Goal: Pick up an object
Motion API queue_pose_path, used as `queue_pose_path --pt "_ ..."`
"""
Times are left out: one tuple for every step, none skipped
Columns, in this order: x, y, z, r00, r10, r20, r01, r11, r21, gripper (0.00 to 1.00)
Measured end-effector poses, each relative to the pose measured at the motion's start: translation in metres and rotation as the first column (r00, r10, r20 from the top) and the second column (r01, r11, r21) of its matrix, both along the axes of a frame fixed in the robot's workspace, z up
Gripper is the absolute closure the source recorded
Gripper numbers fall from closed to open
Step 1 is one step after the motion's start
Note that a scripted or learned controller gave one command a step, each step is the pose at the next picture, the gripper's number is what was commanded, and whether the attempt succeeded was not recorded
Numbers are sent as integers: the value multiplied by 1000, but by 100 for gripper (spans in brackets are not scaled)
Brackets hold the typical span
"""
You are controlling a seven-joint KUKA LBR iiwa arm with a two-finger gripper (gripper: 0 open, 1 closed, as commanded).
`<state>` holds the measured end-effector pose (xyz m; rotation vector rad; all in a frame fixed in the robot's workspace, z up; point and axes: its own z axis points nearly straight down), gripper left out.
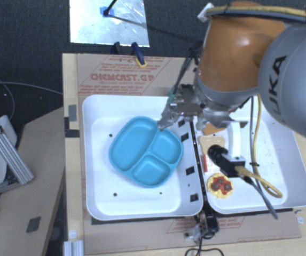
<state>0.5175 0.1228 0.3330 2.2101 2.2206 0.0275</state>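
Blue plastic, a three-part plate [146,151] is the largest thing on offer and the likely target. It lies flat in the left bin [104,201], turned at a slant and set toward the wall shared with the right bin [291,180]. One of its small compartments faces the bin's far right corner. That placement suits an arm that reaches in from the right, because the raised rim is the only part thin enough to pinch and it sits closest to the reach.

The end effector [166,119] hangs low over that far right rim, at or just beside it. Whether it touches the rim I cannot tell, nor whether it is wide or narrow, because the wrist above hides much of it. Nothing shows as held. My judgement is that this is the approach to a rim grasp. A shallow, smooth plate could easily slide or tip out of such a hold.

Across the shared wall, in the right bin, a small round toy food piece [220,185] in yellow and red lies near the front edge. A pale yellow piece [212,142] lies further back, close under the arm. Both bins rest on a cardboard sheet [120,76] on the counter.
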Motion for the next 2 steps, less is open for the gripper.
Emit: queue_pose_path --pt "0 10 -163 999 -4 -33 4 1000 -10 0" --pt "29 118 -196 1000 7 -16 -7 1000 -5 0"
